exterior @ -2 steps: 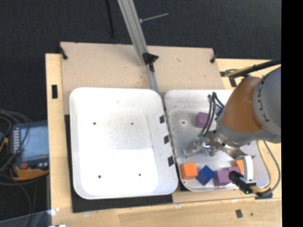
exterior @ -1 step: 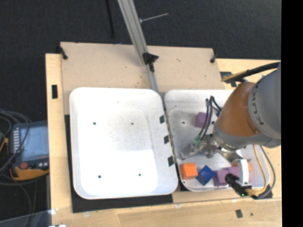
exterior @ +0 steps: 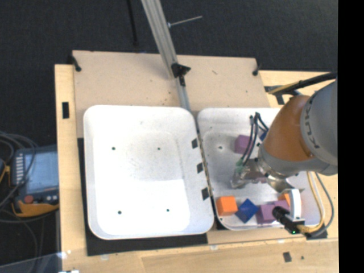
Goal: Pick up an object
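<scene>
From the camera above the bench, my arm [exterior: 301, 135] comes in from the right, grey with its orange band, and bends down over the right bin [exterior: 213, 124]; my gripper [exterior: 243, 178] hangs low inside that bin, near its middle, and from this slant I cannot tell whether it is parted or clenched, nor whether anything sits in it.

The right bin holds the blocks; the orange block [exterior: 227, 205] lies just below my gripper and a little to its left, near the bin's front edge; its faces look roughly square, so I can name no long axis; its edges run about parallel to the bin wall. Just beside it, to its right, sits the blue block [exterior: 247, 210], turned so that a corner points toward the front rim. Next along the front is a purple block [exterior: 266, 212], touching or nearly touching the blue one; I cannot tell which. A second purple block [exterior: 243, 144] lies above my gripper, toward the far side of the bin, partly hidden by my wrist cables.

The left bin [exterior: 91, 152] lies well to the left of my gripper, across the divide; its white floor shows a few small dark dots.
</scene>
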`<state>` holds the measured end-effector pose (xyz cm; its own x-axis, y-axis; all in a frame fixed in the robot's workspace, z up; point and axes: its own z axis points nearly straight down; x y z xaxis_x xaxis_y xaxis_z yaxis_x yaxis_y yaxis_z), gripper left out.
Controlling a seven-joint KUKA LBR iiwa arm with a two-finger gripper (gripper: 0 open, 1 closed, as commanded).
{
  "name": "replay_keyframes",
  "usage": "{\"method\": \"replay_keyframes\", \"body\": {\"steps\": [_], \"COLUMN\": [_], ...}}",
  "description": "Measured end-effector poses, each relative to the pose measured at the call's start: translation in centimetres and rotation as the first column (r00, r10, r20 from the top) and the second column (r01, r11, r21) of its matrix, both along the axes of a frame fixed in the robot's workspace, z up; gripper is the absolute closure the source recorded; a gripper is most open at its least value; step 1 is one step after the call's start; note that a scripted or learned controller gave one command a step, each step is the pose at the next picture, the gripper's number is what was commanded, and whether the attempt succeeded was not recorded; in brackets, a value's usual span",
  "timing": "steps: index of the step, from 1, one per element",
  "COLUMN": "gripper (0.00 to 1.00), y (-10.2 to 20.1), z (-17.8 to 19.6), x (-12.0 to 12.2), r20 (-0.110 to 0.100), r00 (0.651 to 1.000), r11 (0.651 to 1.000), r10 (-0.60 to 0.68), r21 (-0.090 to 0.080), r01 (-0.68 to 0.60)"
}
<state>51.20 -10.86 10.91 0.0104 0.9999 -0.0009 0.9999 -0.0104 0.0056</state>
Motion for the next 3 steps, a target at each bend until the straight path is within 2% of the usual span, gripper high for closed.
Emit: {"method": "replay_keyframes", "body": {"steps": [2,3], "gripper": [1.00,1.00], "y": [0.2,0.1], "z": [9.0,11.1], "x": [-0.7,-0.5], "r20": [0.001,-0.001], "r00": [1.000,1.000], "r11": [1.000,1.000], "r10": [0.013,0.015], "r21": [0.000,0.000], "r01": [-0.013,-0.015]}}
